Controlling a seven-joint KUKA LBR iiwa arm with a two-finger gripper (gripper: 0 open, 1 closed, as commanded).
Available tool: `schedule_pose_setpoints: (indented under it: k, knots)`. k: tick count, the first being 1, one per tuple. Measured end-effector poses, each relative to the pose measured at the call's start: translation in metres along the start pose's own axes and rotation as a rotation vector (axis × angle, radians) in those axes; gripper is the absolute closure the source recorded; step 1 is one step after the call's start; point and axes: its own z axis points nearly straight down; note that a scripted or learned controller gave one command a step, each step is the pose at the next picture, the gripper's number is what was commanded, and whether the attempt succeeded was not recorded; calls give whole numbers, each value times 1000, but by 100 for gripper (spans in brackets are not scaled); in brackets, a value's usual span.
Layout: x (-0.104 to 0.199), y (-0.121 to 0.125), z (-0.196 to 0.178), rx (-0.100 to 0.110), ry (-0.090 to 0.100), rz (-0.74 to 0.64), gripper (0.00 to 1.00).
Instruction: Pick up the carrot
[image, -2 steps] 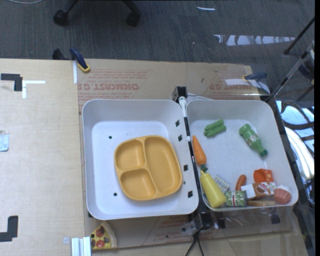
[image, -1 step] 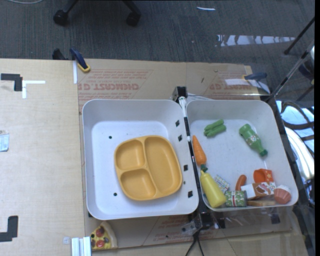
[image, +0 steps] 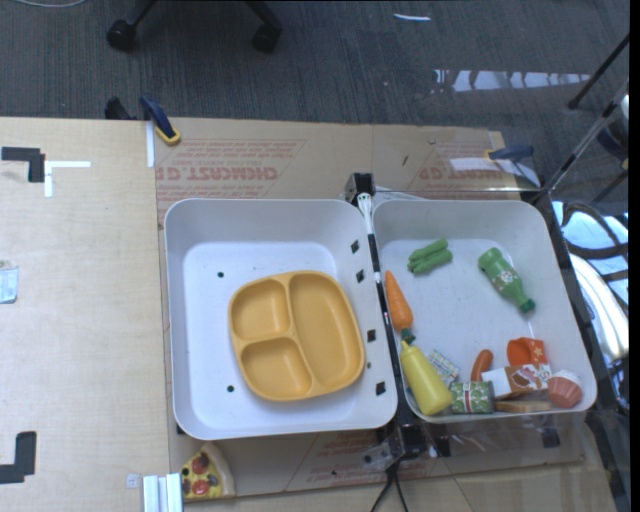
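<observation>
The smooth, tapered orange carrot (image: 398, 301) lies against the left wall of the right bin (image: 545, 232), just above a glossy yellow mustard bottle (image: 423, 378), while the left bin (image: 190, 300) holds a three-compartment yellow plastic plate (image: 296, 334).

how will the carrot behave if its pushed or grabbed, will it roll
The carrot looks like smooth moulded plastic, so probably stiff, light and a bit slippery. Its round, tapered body would likely roll in an arc. It lies against the right bin's left wall, which may block rolling and crowd a grasp.
</observation>
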Motion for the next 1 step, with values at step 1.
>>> schedule_pose_setpoints:
  k: [1]
  knots:
    - [1, 2, -8, 1, -3, -4, 100]
